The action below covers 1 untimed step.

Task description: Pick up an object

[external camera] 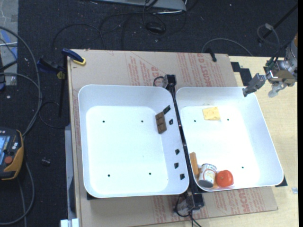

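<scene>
Several candidates lay in the two bins, none of them yet taken: a yellow block [211, 113] sat near the far side of the right bin [265, 126], while a small can [207, 174], a red tomato-like ball [225, 178] and an orange stick [193, 162] crowded together in that bin's near-left corner, and a brown block [161, 122] rested against the right wall of the left bin [90, 126]. The gripper [264, 85] hung above the right bin's far-right rim, well apart from all of them; its jaws looked released and held nothing. The corner cluster seemed the riskiest target, since the jaws could strike the wall or nudge a neighbour, and the round ball could roll away. The flat yellow block might slip under a shallow closure.
</scene>
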### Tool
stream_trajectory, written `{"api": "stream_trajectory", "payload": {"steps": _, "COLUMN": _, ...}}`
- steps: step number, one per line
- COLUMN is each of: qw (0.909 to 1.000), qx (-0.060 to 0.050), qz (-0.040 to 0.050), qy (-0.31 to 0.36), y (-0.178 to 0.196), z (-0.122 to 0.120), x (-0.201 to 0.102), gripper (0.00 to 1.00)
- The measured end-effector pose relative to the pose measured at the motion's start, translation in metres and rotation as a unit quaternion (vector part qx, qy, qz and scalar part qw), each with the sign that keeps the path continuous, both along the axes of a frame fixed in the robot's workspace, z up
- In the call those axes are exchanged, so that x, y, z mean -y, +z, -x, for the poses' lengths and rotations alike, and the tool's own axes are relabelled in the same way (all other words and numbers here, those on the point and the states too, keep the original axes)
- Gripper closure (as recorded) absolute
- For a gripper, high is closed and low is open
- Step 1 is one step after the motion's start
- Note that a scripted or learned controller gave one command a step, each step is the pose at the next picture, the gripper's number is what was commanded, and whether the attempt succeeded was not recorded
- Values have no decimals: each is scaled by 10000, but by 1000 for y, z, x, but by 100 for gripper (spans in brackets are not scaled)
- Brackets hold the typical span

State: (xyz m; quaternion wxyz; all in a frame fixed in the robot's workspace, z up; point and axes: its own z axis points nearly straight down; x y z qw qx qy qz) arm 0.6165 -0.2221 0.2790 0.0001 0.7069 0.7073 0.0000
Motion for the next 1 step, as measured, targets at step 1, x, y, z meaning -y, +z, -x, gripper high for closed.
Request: {"api": "stream_trajectory", "payload": {"steps": 1, "qw": 10000, "qx": 2, "qz": 1, "qy": 0, "y": 3, "z": -13, "x": 0, "gripper": 0}}
